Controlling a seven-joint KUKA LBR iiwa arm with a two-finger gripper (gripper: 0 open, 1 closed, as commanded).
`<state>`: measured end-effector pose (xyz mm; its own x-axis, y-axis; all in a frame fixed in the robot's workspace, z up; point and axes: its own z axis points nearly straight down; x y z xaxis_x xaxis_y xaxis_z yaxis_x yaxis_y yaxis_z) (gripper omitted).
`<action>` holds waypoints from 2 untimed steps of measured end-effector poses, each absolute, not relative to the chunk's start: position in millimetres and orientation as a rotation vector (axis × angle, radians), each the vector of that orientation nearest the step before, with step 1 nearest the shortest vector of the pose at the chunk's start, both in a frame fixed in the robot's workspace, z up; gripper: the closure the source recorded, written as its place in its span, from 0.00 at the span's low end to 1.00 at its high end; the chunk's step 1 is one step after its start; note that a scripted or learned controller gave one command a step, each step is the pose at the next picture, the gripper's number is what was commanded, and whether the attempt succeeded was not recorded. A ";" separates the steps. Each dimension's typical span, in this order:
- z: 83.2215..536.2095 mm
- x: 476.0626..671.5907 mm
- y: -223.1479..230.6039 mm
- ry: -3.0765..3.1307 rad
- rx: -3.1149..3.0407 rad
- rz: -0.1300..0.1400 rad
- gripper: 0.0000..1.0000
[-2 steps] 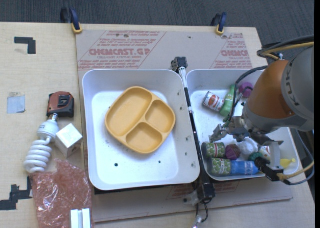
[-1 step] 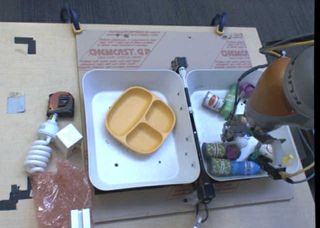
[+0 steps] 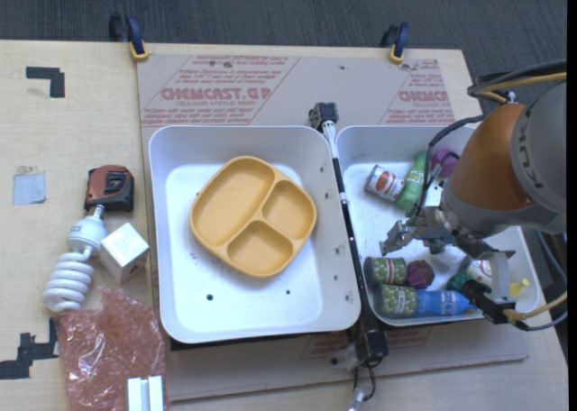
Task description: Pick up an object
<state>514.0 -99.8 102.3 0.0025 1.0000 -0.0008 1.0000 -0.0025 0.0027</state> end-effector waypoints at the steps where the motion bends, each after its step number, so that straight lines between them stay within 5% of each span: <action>1: 112.2 515.2 -100.3 2.215 2.222 0.004 1.00; 2: 112.2 515.2 -100.3 2.214 2.222 0.004 0.00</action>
